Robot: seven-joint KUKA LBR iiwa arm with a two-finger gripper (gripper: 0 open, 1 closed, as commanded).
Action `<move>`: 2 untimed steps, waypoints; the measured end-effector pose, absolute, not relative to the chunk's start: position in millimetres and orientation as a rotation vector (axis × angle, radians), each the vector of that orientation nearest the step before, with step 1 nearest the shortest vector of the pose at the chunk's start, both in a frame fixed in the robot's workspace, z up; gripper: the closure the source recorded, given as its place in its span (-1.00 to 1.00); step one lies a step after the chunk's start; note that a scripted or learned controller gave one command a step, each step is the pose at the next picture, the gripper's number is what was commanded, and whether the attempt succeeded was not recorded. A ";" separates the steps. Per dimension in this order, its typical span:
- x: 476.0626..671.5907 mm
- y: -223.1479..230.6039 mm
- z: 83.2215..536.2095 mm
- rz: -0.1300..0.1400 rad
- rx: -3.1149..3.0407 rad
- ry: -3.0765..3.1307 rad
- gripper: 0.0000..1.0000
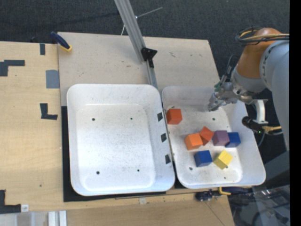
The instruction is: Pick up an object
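Several small blocks lie in the right bin. An orange block sits alone near the bin's left wall. Further down is a cluster: an orange block, a red-orange block, a purple block, a blue block, another blue block and a yellow block. My gripper hangs over the bin's upper right part, above and to the right of the cluster, with nothing seen between its fingers.
The left bin stands beside the right one. A slanted metal rail runs down to a black clamp at the gap between the bins. A blue and yellow tool lies at the bench's far left.
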State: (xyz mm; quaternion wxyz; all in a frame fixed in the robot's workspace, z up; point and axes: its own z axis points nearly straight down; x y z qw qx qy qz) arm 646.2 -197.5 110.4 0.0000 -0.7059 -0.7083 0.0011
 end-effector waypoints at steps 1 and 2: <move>642.1 -204.4 168.0 -0.003 -2.223 -2.226 1.00; 637.6 -200.5 229.5 -0.004 -2.223 -2.227 1.00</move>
